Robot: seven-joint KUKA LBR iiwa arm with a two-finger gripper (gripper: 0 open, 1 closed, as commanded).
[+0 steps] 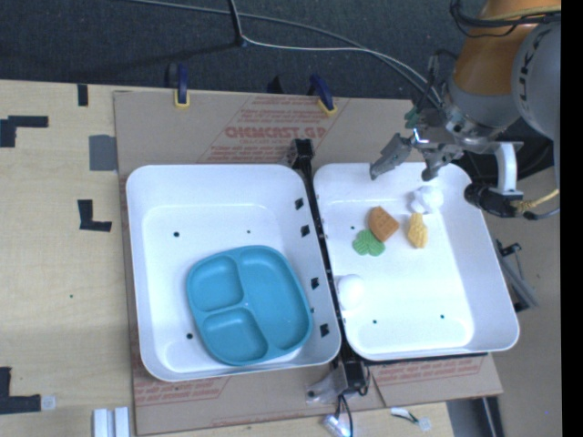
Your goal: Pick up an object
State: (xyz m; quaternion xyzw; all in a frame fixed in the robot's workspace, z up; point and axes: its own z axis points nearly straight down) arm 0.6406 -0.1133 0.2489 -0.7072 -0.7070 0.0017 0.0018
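Note:
My gripper hangs over the far edge of the right bin, its two fingers spread open with nothing between them. Just below and right of it lies a small white object. Closer to the bin's middle sit an orange piece, a yellow corn-like piece and a green leafy piece. A white round object rests by the bin's left wall.
The left bin holds a blue divided plate. Black clips run along the divider between the bins. Cardboard lies under both bins, with cables across the dark floor behind.

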